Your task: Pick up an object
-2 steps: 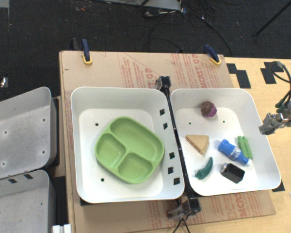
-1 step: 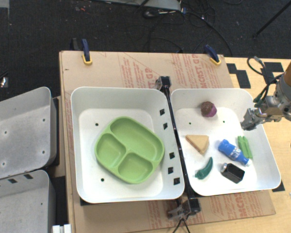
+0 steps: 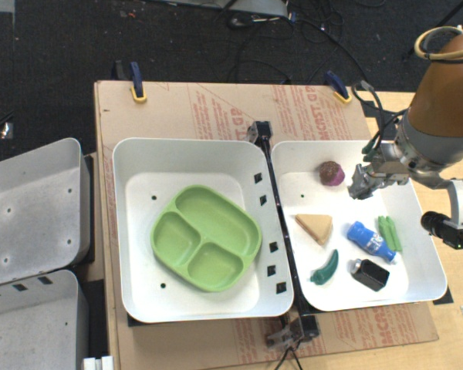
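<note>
The right bin (image 3: 417,206) holds a purple ball (image 3: 331,173) near the back, a tan wedge (image 3: 315,227) in the middle, a blue bottle (image 3: 371,241), a light green pod (image 3: 390,233), a teal curved piece (image 3: 325,268) and a black block (image 3: 370,274) toward the front. My gripper (image 3: 361,186) hangs over the right bin's back half, just right of the purple ball and above the blue bottle. Nothing shows between its fingers.
The left bin (image 3: 131,206) holds a green divided plate (image 3: 206,238). A black divider with clamps (image 3: 274,206) runs between the bins. White trays (image 3: 31,206) lie to the left of the bench. Cables cross the dark floor behind.
</note>
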### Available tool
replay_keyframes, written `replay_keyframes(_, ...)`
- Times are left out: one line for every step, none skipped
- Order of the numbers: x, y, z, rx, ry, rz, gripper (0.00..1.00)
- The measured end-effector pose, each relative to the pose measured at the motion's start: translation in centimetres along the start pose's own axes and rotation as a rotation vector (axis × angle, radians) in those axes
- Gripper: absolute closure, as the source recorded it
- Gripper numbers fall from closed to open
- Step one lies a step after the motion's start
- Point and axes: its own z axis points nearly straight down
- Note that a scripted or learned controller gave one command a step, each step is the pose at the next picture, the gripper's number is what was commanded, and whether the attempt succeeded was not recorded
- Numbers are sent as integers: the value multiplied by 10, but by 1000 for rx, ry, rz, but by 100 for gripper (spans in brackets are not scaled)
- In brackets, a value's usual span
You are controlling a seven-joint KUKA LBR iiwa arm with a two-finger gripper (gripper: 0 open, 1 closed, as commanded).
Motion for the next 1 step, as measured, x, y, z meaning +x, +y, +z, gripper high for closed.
replay_keyframes(47, 22, -3, -3, -1, 1, 100)
